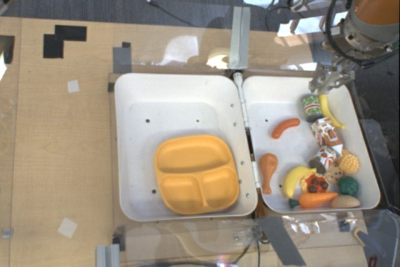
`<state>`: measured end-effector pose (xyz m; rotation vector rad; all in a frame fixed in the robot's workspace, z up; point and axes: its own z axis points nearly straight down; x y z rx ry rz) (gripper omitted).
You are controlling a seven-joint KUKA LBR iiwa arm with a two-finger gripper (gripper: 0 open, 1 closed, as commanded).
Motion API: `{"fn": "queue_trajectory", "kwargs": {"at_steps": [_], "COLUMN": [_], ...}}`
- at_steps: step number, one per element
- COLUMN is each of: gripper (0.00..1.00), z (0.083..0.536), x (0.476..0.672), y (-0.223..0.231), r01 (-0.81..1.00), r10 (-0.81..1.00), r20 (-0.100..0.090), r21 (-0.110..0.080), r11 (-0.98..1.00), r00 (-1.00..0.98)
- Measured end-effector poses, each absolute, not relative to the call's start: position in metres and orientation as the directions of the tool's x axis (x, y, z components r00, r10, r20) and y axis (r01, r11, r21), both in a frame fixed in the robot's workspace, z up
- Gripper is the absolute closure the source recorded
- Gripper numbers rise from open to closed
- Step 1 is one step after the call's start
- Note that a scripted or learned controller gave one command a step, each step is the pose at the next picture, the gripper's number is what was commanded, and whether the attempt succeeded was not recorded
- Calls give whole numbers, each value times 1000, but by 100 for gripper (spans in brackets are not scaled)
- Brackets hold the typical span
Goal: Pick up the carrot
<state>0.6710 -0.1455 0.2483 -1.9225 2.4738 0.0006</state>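
Observation:
The carrot [317, 200] is orange with a small green top and lies flat at the near edge of the right bin [262, 97], among other toy food. My gripper [327, 80] hangs over the bin's far right corner, just above a green can [311, 107] and a banana [330, 111]. It is far from the carrot, with nothing visibly in it.
Around the carrot lie a yellow fruit [296, 178], a corn cob [349, 163], a dark green piece [349, 185] and a tan piece [345, 201]. A red sausage [285, 127] and a drumstick [268, 171] lie further left. The left bin [131, 134] holds a yellow divided tray [197, 173].

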Motion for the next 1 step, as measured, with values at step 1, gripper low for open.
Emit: {"fn": "queue_trajectory", "kwargs": {"at_steps": [1], "gripper": [100], "z": [127], "x": [661], "y": [-199], "r01": [-999], "r10": [-1000], "r20": [4], "r21": [-27], "r11": [20], "r00": [-20]}}
